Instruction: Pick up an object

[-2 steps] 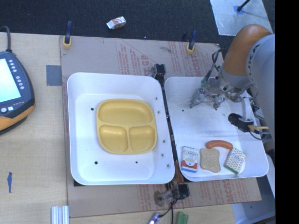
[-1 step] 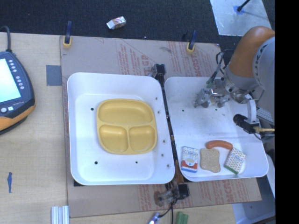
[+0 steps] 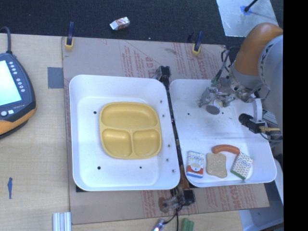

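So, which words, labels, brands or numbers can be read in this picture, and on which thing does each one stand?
No text can be read.
Blue-and-white carton: printed label, too small and blurred.
Green-and-white packet: pattern or print, unreadable.
Cardboard sheet under the bins: faint red print, too blurred.
Handheld controller: screen and buttons, no legible characters.
Small wrapper on the dark floor: unreadable.

One fixed camera above the bench (image 3: 43, 143), slanted down, both bins (image 3: 77, 129) framed
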`<move>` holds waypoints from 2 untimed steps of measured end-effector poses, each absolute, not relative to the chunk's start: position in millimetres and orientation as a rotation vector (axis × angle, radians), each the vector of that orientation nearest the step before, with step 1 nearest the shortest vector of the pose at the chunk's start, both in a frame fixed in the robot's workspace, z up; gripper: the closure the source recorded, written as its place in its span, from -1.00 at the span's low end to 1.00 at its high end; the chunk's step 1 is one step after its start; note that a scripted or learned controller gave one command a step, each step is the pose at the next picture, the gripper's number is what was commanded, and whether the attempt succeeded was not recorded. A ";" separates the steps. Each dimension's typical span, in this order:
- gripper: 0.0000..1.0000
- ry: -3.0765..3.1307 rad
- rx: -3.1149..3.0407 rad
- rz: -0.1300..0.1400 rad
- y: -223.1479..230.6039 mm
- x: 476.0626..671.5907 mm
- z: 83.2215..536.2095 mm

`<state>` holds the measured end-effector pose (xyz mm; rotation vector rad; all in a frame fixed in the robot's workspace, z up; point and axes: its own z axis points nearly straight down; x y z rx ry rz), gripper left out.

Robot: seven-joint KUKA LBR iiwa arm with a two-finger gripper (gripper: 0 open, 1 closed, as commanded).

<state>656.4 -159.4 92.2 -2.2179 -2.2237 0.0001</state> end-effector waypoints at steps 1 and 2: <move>1.00 -2.227 -2.215 0.001 -160.0 656.7 102.9; 1.00 -2.225 -2.216 -0.002 -73.5 657.1 193.2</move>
